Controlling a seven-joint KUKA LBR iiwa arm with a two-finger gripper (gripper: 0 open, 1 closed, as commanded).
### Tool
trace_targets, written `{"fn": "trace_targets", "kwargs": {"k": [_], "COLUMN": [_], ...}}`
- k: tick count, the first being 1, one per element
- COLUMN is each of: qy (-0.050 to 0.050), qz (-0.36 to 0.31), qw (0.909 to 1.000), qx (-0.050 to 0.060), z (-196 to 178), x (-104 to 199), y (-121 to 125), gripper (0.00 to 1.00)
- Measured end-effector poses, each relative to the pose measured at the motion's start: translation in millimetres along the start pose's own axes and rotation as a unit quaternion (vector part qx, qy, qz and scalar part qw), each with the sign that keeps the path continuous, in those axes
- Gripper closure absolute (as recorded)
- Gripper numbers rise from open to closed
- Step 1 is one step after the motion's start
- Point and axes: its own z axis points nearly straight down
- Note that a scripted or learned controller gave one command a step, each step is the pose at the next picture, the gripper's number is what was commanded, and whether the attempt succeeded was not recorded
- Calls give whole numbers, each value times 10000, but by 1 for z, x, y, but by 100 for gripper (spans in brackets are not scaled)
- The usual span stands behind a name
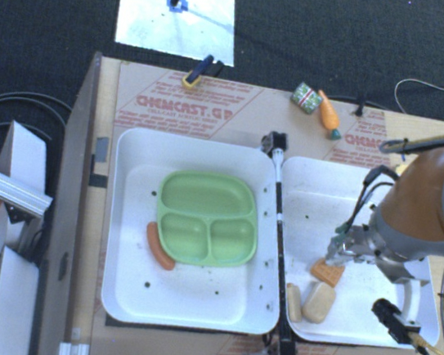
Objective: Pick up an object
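The left bin [120, 281] holds a green plate [206, 217] and a hot dog [160, 247]; the right bin [321, 179] holds a cracker [326, 272] and two bread rolls [309, 303]; the gripper [340, 250] is just above the cracker; I cannot tell how its jaws stand.

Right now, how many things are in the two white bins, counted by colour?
Green: 1, the divided plate in the left bin.
Orange: 2, the sausage-shaped piece beside the plate, and the flat piece under the gripper in the right bin.
Tan: 2, the two rounded pieces at the right bin's near edge.
Total: 5
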Motion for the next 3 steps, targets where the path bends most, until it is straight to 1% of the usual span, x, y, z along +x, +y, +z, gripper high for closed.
{"fn": "trace_targets", "kwargs": {"k": [1,2,3], "qy": [1,-23,-17], "qz": [-4,2,-20], "qw": [10000,10000,10000], "qx": [10,-54,-70], "z": [16,38,32], "x": [-5,11,-13], "y": [-29,-3,60], "gripper": [0,0,0]}}
